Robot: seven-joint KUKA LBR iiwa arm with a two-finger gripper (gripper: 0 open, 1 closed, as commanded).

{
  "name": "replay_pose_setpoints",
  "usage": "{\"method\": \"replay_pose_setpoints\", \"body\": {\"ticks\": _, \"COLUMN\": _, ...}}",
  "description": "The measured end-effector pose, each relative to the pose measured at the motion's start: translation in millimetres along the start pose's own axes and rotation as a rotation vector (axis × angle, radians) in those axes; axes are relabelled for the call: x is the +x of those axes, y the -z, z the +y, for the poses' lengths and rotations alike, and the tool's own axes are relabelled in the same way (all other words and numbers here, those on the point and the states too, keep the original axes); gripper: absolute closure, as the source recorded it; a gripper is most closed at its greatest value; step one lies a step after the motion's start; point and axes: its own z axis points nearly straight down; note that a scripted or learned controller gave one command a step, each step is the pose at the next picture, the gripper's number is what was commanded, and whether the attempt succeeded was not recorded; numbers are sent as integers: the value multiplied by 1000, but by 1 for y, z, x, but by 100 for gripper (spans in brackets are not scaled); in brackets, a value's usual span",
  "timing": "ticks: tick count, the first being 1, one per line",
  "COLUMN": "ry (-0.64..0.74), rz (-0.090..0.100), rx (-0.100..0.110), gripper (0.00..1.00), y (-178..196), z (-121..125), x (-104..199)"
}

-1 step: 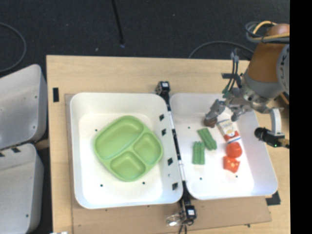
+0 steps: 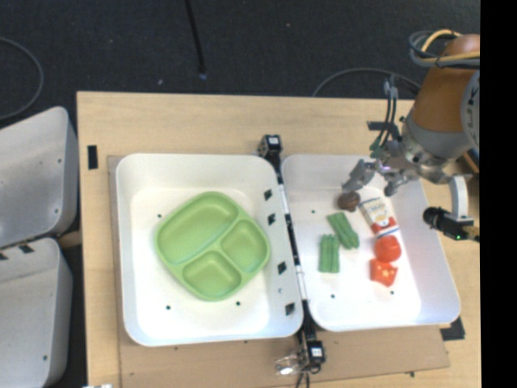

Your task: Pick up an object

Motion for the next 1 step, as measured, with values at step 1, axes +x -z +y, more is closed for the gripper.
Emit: {"method": "replay_pose_setpoints", "body": {"ticks": 1, "ry": 3, "rz": 0, "rx": 2, "gripper": 0, "y": -56, "z": 9, "x": 2}}
